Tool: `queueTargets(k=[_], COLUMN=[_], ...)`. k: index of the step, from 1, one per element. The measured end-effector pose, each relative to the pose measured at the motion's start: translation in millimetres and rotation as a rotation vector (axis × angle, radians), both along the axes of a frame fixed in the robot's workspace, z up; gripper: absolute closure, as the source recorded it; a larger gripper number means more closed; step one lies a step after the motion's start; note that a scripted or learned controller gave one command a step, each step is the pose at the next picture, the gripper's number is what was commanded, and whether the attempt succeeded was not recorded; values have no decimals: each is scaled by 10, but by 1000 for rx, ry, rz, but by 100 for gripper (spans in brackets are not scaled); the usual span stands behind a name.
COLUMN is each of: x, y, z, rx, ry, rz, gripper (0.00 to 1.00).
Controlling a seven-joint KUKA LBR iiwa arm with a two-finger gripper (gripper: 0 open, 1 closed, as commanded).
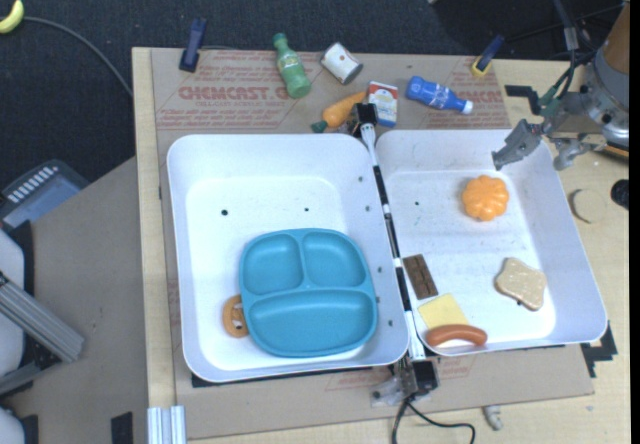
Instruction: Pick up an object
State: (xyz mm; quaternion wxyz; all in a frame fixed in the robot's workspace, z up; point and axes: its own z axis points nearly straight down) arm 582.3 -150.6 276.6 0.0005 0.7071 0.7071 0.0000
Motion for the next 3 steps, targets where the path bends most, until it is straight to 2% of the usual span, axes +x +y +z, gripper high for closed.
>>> queueTargets(k=[1, 2, 3], x=[245, 446, 459], y=[-102, -184, -185], z=[-1421, -1888, -1775], rx=[1, 0, -1], ry=[5, 1, -4], rz=[0, 1, 1], gripper=[0, 0, 100])
